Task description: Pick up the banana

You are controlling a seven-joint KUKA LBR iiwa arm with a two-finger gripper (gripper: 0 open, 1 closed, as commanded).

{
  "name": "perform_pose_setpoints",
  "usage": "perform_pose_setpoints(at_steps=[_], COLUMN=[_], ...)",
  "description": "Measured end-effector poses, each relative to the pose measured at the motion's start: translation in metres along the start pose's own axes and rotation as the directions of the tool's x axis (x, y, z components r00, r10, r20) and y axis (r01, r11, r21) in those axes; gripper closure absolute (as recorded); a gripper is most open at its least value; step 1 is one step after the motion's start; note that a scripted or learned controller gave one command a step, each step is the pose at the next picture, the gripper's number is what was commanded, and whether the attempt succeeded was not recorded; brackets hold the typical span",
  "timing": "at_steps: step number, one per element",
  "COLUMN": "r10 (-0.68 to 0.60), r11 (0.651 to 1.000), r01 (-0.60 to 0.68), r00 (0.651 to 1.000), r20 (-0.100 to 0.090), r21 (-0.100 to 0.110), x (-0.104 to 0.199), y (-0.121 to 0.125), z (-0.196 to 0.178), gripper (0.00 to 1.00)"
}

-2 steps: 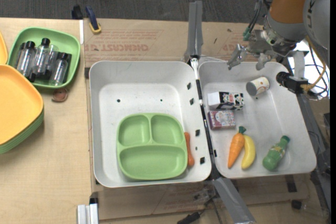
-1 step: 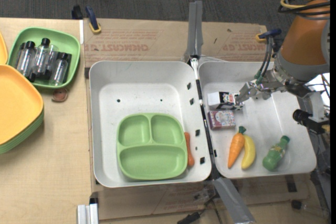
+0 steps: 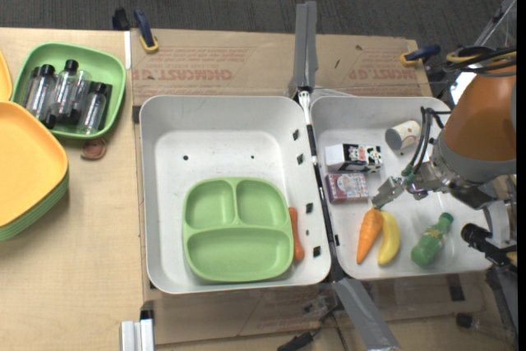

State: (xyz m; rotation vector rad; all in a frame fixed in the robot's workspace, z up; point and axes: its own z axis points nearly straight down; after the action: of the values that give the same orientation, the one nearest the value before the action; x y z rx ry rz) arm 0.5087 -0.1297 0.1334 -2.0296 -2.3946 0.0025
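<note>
Arm poised over the right bin, with the banana lying free on the bin floor.

The banana [image 3: 389, 237] lies near the front of the right bin [image 3: 355, 107], touching the carrot [image 3: 368, 234] on its left, with a green bottle [image 3: 431, 242] to its right. The tool [image 3: 393, 189] hangs just above and behind the banana, beside a purple packet [image 3: 346, 187]; it grips nothing, and whether its fingers are spread cannot be told. A black-and-white carton [image 3: 353, 156] and a white cup [image 3: 403, 135] sit further back. The left bin [image 3: 164, 115] holds a green divided tray [image 3: 238, 228] with an orange stick [image 3: 294, 233] along its right edge.
</note>
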Motion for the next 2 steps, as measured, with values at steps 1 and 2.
perform_pose_setpoints(at_steps=[1, 2], r10=[-0.019, 0.077], r11=[1.000, 0.997], r01=[0.019, -0.077], r00=[1.000, 0.997], r20=[0.000, 0.001], r21=[0.000, -0.002], x=[0.021, -0.017], y=[-0.029, -0.035], z=[0.043, 0.042], gripper=[0.00, 0.00])
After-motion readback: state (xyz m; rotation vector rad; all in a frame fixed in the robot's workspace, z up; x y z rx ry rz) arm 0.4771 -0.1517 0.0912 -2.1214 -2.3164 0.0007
